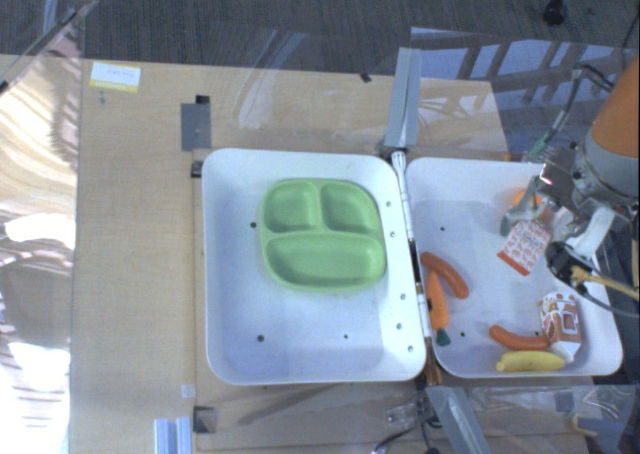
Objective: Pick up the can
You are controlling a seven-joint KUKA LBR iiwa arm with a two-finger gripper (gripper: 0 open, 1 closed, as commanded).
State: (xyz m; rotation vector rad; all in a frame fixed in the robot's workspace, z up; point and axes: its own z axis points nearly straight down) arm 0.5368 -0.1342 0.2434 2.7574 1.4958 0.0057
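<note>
Lower right of the frame, right bin: a yellow banana lies along the near wall, with an orange-red sausage just above it. The can, white with a red-brown label, sits at the right end of both, close to the bin's right wall, and nothing grips it. Toward that bin's left wall lie a carrot and a second sausage. Further up, a red-and-white packet sits just below the gripper, which is well apart from the can. Gripper state: cannot be determined. The left bin holds a green divided plate.
</note>
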